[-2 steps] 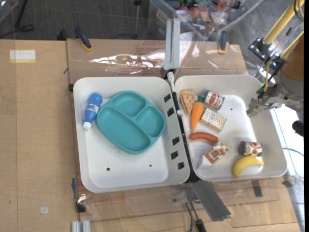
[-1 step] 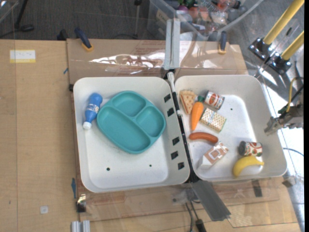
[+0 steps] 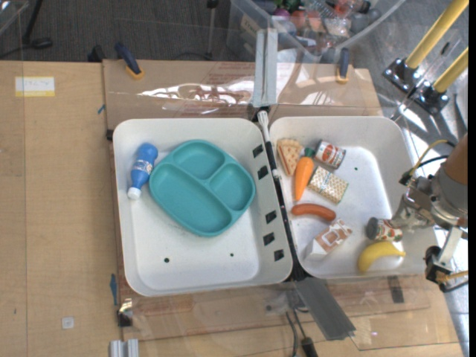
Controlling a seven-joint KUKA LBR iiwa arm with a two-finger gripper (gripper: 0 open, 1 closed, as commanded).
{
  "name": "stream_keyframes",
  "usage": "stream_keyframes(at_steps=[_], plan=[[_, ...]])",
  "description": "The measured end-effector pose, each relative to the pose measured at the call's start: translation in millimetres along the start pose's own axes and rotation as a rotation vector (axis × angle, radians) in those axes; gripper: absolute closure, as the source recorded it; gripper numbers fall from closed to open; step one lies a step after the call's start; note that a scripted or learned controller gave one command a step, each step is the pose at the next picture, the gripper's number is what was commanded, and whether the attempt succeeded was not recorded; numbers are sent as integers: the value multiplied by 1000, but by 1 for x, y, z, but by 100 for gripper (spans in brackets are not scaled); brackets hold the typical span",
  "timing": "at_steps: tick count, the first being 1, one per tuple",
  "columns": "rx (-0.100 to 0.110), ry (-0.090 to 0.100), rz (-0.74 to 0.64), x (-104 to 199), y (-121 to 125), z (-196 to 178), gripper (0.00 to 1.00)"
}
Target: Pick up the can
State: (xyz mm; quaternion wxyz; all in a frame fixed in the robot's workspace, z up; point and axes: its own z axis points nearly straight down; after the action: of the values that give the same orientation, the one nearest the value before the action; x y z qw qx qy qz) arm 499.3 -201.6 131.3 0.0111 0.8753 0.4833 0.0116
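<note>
Tool (image 3: 388, 230) at right bin (image 3: 372, 143) near edge, touching small can (image 3: 378, 230) above banana (image 3: 381, 256); finger state unclear. Second can (image 3: 329, 155) near carrot (image 3: 303, 175).

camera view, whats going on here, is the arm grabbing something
The arm reaches in from the right, and its end effector sits low at the right bin's right side, beside a small can lying above a banana. Whether it has hold of that can is unclear. A second can lies near the bin's top, with a carrot and sausage. The left bin holds a teal tray and a bottle.
</note>
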Motion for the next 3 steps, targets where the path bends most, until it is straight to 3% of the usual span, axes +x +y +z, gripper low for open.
stream_keyframes(at_steps=[1,2,3], plan=[[29,-13,246,68,47,-65,100],[22,-14,674,22,33,42,100],[27,-18,640,118,42,-108,100]])
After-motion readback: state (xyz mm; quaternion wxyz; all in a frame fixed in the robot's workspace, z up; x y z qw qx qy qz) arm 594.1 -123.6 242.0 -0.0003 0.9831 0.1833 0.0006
